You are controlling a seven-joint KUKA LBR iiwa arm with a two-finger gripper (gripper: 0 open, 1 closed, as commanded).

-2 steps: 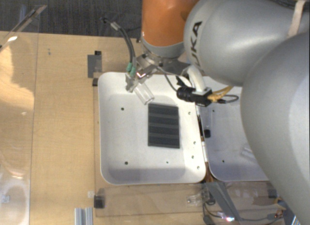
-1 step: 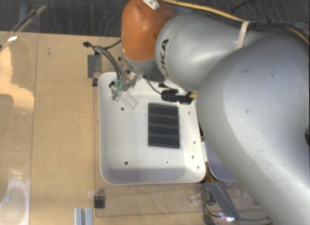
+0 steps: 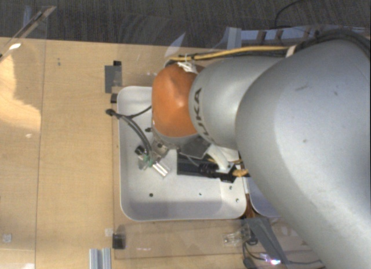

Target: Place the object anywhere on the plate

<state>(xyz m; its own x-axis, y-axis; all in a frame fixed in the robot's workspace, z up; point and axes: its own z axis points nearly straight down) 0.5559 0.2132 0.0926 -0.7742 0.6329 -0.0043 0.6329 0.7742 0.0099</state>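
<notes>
My grey arm [image 3: 290, 117] reaches in from the right and covers most of the bench. Its orange band [image 3: 171, 102] sits over the back part of the left white bin [image 3: 174, 207]. Below the band, the gripper [image 3: 153, 162] hangs low over the bin's left half, with a small green and metal part at its tip close to the bin floor. A black block [image 3: 194, 166] with a bit of yellow [image 3: 239, 173] beside it lies under the wrist; I cannot tell whether it belongs to the gripper or is a loose thing.
A black cable [image 3: 128, 124] loops from the wrist over the bin's left rim. Bare white floor runs along the front of the left bin. A sliver of the right bin [image 3: 258, 204] peeks out under the arm. Wooden bench top [image 3: 64, 146] extends to the left.
</notes>
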